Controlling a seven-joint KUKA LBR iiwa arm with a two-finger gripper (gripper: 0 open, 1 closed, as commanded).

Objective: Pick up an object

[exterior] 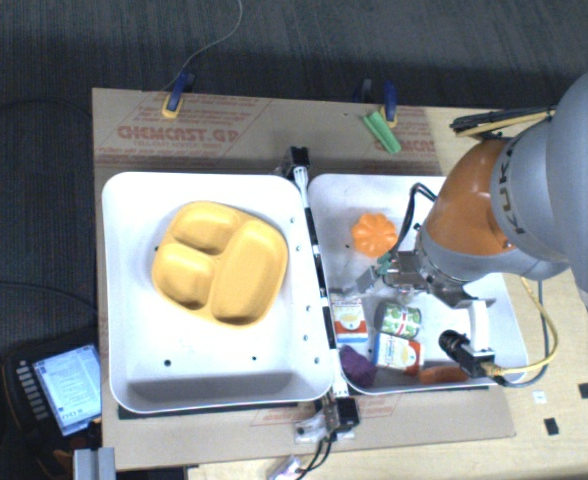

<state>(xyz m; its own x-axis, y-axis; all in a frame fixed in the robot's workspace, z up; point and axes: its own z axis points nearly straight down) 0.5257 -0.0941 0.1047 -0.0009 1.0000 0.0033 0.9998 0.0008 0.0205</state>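
Big yellow tray point(219, 260) in the left bin point(124, 298). Gripper point(399, 268) low over the right bin point(509, 333), near an orange pumpkin point(373, 232) and small cartons point(398, 322). Cannot tell how the grasping part stands.

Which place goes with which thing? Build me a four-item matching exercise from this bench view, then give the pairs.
Things:
1. yellow tray
2. orange pumpkin toy
3. green clip
4. purple object

Places:
A. near left corner of the right bin
B. on the cardboard beyond the right bin
C. in the left bin
D. far part of the right bin, beside the arm

Pairs: 1-C, 2-D, 3-B, 4-A
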